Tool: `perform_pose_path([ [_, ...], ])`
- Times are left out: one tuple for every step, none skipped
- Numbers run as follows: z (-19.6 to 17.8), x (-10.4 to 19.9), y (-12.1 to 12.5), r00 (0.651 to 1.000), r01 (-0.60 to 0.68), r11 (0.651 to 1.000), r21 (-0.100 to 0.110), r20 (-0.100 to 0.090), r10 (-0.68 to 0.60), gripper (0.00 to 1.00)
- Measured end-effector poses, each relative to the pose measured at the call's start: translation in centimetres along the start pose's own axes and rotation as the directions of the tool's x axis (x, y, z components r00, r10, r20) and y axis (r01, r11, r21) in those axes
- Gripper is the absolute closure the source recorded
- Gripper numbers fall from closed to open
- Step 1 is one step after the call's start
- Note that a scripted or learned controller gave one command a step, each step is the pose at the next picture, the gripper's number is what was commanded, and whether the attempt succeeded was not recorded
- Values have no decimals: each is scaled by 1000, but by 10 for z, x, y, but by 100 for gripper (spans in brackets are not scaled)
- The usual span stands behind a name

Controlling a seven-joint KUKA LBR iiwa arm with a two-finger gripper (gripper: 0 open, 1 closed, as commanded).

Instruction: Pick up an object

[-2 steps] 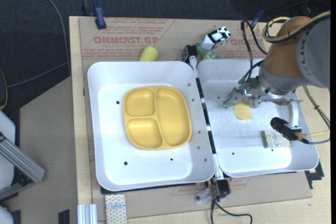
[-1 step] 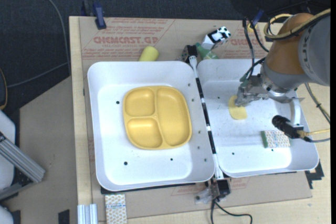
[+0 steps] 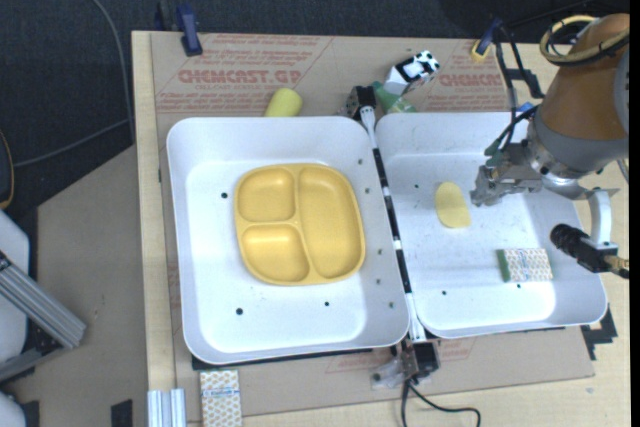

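A dark carpeted floor surrounds a brown cardboard-covered bench (image 3: pixel 150 215) printed with red lettering. Two shallow white bins sit on it side by side, their inner rims touching.

In the camera view, the left bin (image 3: pixel 200 315) holds a yellow divided plate (image 3: pixel 298 222) with three compartments, lying flat near the bin's middle. The right bin (image 3: pixel 470 300) holds a small pale yellow object (image 3: pixel 452 206), rounded and oblong, lying on the floor toward the bin's upper middle. Lower right in the same bin lies a small flat patterned packet (image 3: pixel 526 264) with a green edge, well apart from the yellow object.

The arm reaches in from the right, its orange band above the grey wrist. The gripper (image 3: pixel 486 187) hangs low over the right bin, just beside the pale yellow object on its right, and nothing can be seen between its fingers. The fingertips are dark and small against the white floor, so I cannot tell whether the claw is spread or closed.

On the bench behind the bins lies a yellow cylinder-like object (image 3: pixel 284 102), and near the bins' upper junction sits a black-and-white item (image 3: pixel 414 68), possibly a small toy. A patterned packet (image 3: pixel 220 395) lies on the bench's lower edge.
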State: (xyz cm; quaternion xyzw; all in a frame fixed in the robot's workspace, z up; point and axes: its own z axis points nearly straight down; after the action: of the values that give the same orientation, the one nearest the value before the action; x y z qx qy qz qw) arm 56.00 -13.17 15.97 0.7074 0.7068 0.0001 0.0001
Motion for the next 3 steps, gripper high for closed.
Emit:
perform_pose_path([
  [0, 0, 0, 1000, 0, 1000, 0, -1, 0, 0],
  [75, 21, 20, 1000, 2, 1000, 2, -1, -2, 0],
  [65, 21, 21, 1000, 1, 1000, -1, 0, -1, 100],
])
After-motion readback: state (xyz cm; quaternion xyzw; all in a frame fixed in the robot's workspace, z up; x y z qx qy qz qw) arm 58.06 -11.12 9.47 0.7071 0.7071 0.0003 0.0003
